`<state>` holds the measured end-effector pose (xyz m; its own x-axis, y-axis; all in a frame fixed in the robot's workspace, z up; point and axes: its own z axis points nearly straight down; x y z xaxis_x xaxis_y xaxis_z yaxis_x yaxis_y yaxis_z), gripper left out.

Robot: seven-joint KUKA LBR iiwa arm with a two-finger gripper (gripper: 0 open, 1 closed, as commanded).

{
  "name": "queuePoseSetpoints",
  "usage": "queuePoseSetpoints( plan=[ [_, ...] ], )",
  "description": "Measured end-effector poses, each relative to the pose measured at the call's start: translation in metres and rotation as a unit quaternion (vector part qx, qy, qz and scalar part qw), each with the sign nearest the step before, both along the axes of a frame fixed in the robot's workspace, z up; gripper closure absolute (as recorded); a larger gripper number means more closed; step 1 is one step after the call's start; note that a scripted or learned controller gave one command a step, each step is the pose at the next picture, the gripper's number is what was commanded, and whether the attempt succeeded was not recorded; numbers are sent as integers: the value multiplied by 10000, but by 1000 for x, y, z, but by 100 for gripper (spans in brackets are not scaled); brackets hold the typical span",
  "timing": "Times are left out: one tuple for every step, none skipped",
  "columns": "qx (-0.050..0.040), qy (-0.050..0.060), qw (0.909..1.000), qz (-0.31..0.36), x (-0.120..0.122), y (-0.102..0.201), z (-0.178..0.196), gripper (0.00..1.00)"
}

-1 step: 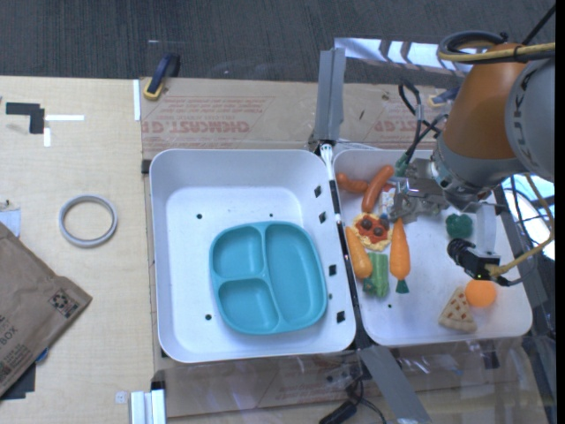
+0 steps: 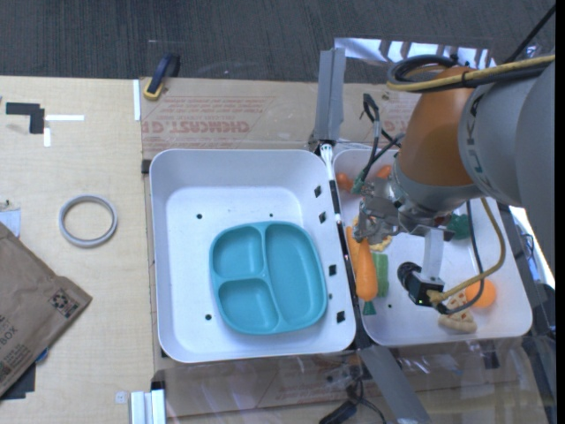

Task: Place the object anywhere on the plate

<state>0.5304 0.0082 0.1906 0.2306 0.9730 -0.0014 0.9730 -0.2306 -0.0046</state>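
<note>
I see my gripper over the carrot, right of the plate; its grip state I cannot tell. The carrot looks light, stiff and smooth, so I'd pinch mid-length.

Teal plate, white bins, bright toy food.

The divided plate is a flat teal all over, lying in the left white bin whose floor is dotted with a few small black holes. In the right white bin an orange carrot with a green end lies beside a green piece, with a tan piece and an orange piece nearby. The arm is grey with an orange band. The bench is pale wood, bearing a whitish tape ring, brown cardboard with red lettering and a brown box.
</note>
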Motion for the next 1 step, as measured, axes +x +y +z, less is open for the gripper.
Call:
queuePoseSetpoints(
  plan=[
    [-4, -7, 9997, 233, 39, -25, 0, 100]
  ],
)
